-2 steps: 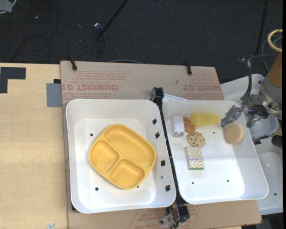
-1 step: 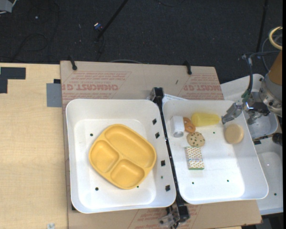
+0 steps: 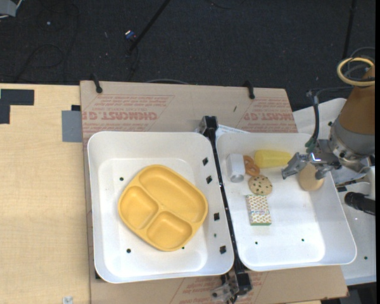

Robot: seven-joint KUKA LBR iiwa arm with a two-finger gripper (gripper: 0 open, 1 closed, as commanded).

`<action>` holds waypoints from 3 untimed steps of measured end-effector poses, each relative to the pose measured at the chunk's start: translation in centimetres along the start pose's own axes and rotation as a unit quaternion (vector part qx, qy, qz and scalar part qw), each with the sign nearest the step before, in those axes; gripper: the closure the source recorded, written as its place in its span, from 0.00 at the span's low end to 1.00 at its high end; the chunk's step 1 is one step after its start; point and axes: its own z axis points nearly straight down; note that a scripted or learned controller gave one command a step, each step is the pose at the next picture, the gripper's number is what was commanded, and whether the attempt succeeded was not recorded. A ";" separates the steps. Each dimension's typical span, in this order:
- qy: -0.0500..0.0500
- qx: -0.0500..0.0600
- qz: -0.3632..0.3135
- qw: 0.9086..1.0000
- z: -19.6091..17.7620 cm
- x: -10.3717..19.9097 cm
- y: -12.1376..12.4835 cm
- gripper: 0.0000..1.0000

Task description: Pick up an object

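Two bins: the left one (image 3: pixel 107 170) holds a yellow tray (image 3: pixel 163 206); the right (image 3: pixel 329 246) holds a cylinder (image 3: pixel 235 167), cookie (image 3: pixel 260 184), box (image 3: pixel 259 209) and yellow block (image 3: pixel 272 158). The gripper (image 3: pixel 302 167) hangs open beside a tan piece (image 3: pixel 311 180); closing off-centre could knock it away.

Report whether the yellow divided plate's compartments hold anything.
Empty. The yellow divided plate lies flat in the left bin, and all three compartments show bare yellow surface, with no object inside.
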 end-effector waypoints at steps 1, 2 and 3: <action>0.000 0.000 0.000 1.000 6.3 -0.1 0.4 0.00; 0.000 -0.003 0.000 1.000 7.8 0.0 0.6 0.00; 0.001 -0.006 0.000 1.000 6.6 0.1 0.8 1.00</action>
